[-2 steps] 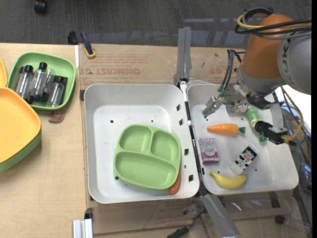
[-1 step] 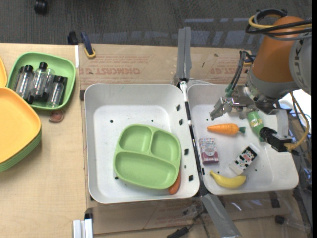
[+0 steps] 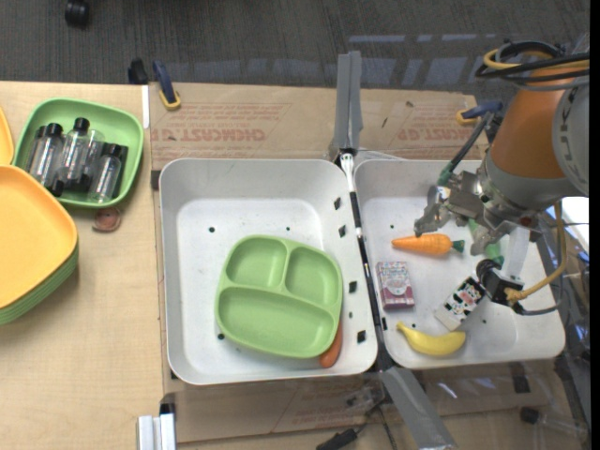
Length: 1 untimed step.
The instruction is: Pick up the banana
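The yellow banana [image 3: 431,341] lies near the front edge of the right bin [image 3: 534,340], curved side toward the front. My gripper [image 3: 457,231] hovers over the back half of that bin, well behind the banana and just above and to the right of an orange carrot [image 3: 424,244]. Its two fingers stand open with nothing between them. The banana lies free, with nothing touching it.
In the right bin a pink box [image 3: 396,284] and a black-and-white packet [image 3: 462,300] lie just behind the banana. The left bin [image 3: 187,251] holds a green divided plate [image 3: 279,295] with a small orange-red item [image 3: 330,354] at its edge. A green tray of bottles [image 3: 80,153] and yellow plates [image 3: 28,242] sit far left.
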Motion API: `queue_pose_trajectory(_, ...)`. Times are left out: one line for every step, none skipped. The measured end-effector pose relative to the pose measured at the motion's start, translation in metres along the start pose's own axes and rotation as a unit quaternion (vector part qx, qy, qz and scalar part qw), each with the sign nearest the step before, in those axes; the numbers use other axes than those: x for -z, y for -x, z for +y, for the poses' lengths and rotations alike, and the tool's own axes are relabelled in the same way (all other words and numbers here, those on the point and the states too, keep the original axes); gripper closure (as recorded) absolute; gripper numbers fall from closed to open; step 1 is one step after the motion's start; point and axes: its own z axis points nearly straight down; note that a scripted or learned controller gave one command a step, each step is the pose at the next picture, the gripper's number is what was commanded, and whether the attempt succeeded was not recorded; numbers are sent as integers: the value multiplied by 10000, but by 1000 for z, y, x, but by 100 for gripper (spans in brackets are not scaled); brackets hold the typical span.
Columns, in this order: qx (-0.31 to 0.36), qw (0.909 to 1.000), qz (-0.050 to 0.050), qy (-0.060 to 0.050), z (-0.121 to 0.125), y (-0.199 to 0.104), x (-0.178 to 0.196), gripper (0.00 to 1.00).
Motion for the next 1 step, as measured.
queue_pose_trajectory(1374, 9905, -3, 19, 32, -31, -8, 0)
